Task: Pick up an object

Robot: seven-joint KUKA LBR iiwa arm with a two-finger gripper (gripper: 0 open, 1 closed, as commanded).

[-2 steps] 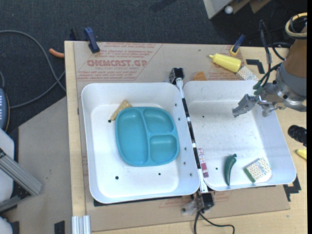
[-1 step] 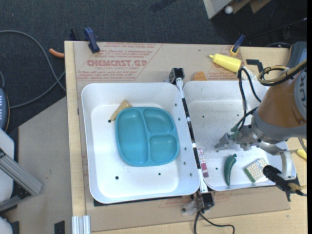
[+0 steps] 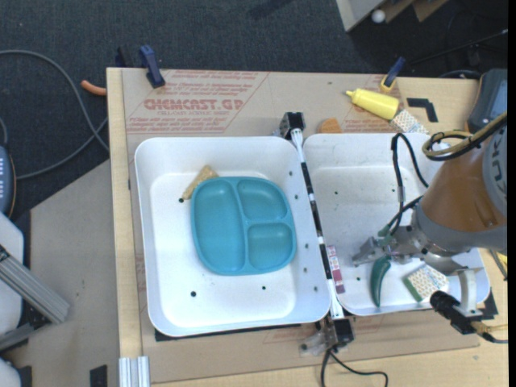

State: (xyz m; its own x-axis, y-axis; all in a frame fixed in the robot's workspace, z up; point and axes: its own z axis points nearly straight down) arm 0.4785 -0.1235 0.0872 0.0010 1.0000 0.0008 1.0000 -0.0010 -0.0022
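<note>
The claw (image 3: 372, 250) is seen low in the right bin (image 3: 355, 172), at the end of the grey arm (image 3: 463, 208) that enters from the right, and its metal parts are pointed leftward over the white floor of that bin. Whether the claw is open or closed cannot be told, since its tip is small and partly masked by the wrist. Just below the claw, and apparently touching or nearly touching it, a curved green object (image 3: 377, 279) is lying on the bin floor; nothing is visibly gripped. To the right of that object, just beside it, a small patterned packet (image 3: 426, 280) is seen. Well to the left of the claw, in the left bin (image 3: 157, 216), a teal divided tray (image 3: 242, 224) is resting, with a tan scrap (image 3: 198, 181) peeking from behind its far corner. Far above the claw, outside the bins on the tabletop (image 3: 201, 103), a yellow item (image 3: 373, 101) is lying. The green object is judged the likeliest target, being closest. For the step to be done well, the claw should be centred across the narrow width of the green object rather than along its curve, lowered fully to the bin floor, and closed before any lift; the neighbouring packet should be kept outside the grip, and a slow, straight rise is advised so that slippage is noticed early.
</note>
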